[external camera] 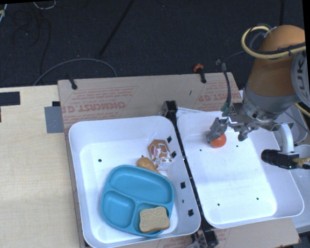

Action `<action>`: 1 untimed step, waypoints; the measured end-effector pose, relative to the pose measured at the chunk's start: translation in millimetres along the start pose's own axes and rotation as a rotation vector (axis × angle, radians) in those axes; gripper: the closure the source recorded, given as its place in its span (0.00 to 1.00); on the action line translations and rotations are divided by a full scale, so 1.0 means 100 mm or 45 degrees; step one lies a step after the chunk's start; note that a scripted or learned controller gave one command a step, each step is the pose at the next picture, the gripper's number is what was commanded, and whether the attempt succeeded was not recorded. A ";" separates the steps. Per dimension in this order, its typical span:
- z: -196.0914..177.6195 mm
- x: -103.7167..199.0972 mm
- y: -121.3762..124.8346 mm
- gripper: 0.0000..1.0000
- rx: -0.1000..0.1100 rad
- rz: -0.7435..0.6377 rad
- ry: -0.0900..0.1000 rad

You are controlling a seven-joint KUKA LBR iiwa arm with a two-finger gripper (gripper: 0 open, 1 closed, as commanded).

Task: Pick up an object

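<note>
Now, my tool (pixel 228 132): it is hanging low over the far left part of the right bin (pixel 291 200), reaching in from the right; whether it is spread or closed, I cannot tell.
Ball: a small orange ball (pixel 217 140) is lying in the right bin, just beside my tool's left side and partly tucked under it; I am not seeing it between any gripping parts, so I am not calling it held.
Why I am sitting here: I am judging the ball to be my target, since it is the one loose thing in this bin and I am hovering right at it.
Left bin (pixel 85 154): it is carrying a blue tray (pixel 131 195) with a tan sponge-like block (pixel 153 219) resting in its near compartment.
Other pieces: a small yellowish lump (pixel 145 162) is lying at the tray's far rim, and a brown-and-white patterned piece (pixel 159 151) is sitting just beyond it, near the divider (pixel 181 161) between the bins.
Risk: the ball is looking round, so I am expecting it to roll away if I am closing off-centre.
Tabletop (pixel 25 180): pale wood is stretching out to the left of the bins.
</note>
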State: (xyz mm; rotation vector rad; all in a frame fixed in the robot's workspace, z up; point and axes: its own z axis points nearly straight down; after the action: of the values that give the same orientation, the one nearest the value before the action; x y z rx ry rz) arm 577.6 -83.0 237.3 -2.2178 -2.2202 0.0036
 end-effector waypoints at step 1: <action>0.50 0.07 -0.05 0.00 0.005 0.000 0.001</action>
State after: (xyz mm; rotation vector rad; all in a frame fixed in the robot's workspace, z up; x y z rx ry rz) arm 572.3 -76.2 187.7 -2.2156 -2.2180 0.0074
